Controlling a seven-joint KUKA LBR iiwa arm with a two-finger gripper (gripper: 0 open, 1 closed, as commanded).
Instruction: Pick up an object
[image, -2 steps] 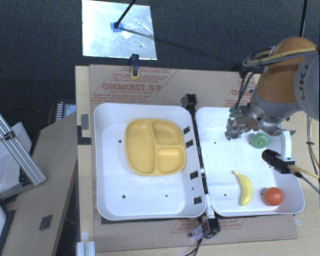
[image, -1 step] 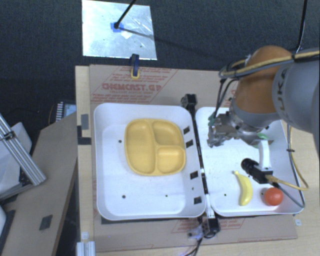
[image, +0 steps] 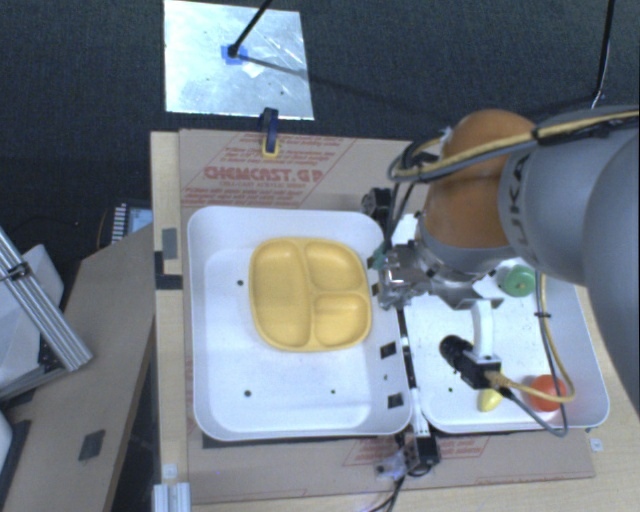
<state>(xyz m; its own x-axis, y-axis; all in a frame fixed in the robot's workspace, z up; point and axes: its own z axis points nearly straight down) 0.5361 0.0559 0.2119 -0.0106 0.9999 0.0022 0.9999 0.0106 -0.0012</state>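
Note:
A yellow plate (image: 305, 293) with three compartments lies in the left bin (image: 203, 330). In the right bin (image: 592, 395) I see a green round object (image: 518, 280) at the far side, an orange-red object (image: 548, 391) near the front right, and a small yellow piece (image: 489, 401) beside it. My gripper (image: 389, 282) hangs low over the rim between the two bins, just right of the plate's edge. The grey arm and its orange band cover much of the right bin.
Both bins rest on a cardboard sheet (image: 270, 170). A shiny foil square (image: 238, 58) lies on the dark floor behind. Metal rails (image: 35, 310) stand at the far left.

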